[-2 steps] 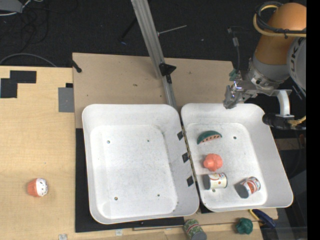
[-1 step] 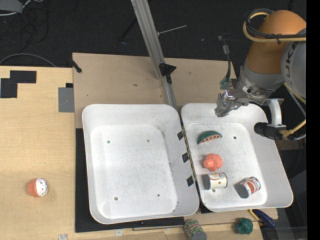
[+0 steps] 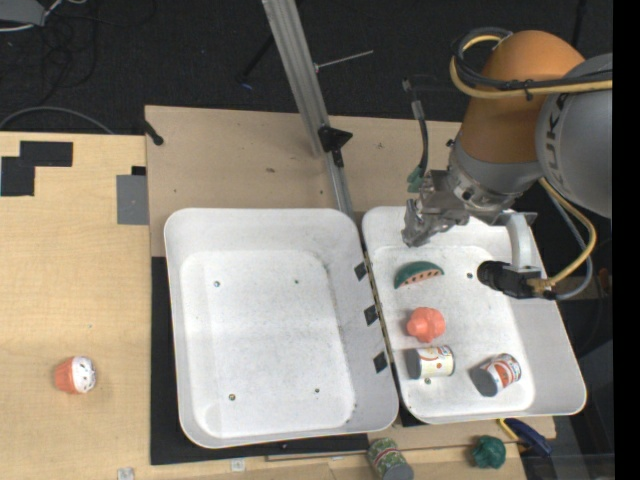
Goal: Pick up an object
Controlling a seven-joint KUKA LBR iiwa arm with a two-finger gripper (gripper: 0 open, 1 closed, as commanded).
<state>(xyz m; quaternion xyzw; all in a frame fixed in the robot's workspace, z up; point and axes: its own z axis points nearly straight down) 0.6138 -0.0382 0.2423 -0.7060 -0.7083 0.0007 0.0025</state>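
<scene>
In the right bin point(image 3: 540, 368) lie a green and red watermelon-slice toy point(image 3: 418, 273), a red-orange rounded toy point(image 3: 425, 323), a small white can with a red band point(image 3: 434, 362) and a grey and red can on its side point(image 3: 496, 373). My gripper point(image 3: 416, 230) hangs over the bin's far left part, just above and behind the watermelon slice. Nothing shows between its tips.
The left bin point(image 3: 262, 328) lies beside the right one, with black clips point(image 3: 371, 313) along the shared edge. A slanted metal rail point(image 3: 305, 78) rises behind the bins. A red and white ball point(image 3: 75, 375) lies on the bench at left. A green toy point(image 3: 488, 452) and a can point(image 3: 385, 457) sit by the front edge.
</scene>
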